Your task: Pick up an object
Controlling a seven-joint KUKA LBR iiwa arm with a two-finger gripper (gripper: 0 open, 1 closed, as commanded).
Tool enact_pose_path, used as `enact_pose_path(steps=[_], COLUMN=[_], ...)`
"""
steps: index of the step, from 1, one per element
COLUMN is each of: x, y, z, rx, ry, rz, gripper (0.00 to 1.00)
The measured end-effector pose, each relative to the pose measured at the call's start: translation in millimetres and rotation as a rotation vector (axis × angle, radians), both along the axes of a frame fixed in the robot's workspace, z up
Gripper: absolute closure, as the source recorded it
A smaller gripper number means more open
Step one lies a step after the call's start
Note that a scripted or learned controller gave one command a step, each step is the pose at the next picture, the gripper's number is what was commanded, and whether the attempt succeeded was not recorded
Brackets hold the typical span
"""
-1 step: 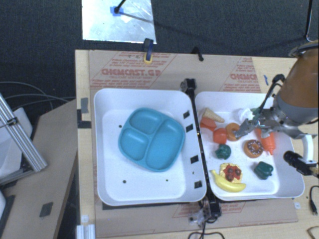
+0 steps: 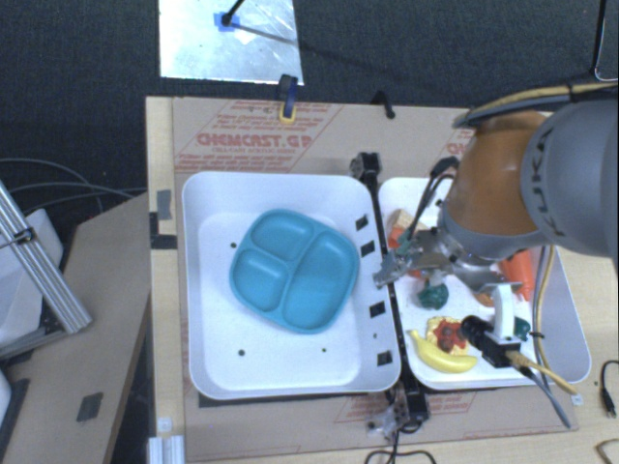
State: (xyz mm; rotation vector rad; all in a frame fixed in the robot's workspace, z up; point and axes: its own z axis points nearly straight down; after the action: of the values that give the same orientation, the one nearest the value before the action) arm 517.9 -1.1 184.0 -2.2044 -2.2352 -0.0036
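Arm reached over the right bin (image 2: 561,356), gripper (image 2: 426,264) low among the clutter — banana (image 2: 440,356) by the near edge, blue tray (image 2: 293,269) mid left bin (image 2: 208,259).

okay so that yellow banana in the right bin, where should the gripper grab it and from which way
Probably the banana's thick middle, coming straight down, fingers closing across its narrow width. It lies flat along the right bin's near edge, its curve open toward a red piece touching it, so a sideways approach looks crowded. The gripper sits farther back.
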Motion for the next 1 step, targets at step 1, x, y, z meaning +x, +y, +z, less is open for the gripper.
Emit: enact_pose_path(steps=[1], x=[-32.4], y=[-45.1], z=[14.5], rx=[-0.003], ry=[0.001], rz=[-0.016], gripper=[0.0])
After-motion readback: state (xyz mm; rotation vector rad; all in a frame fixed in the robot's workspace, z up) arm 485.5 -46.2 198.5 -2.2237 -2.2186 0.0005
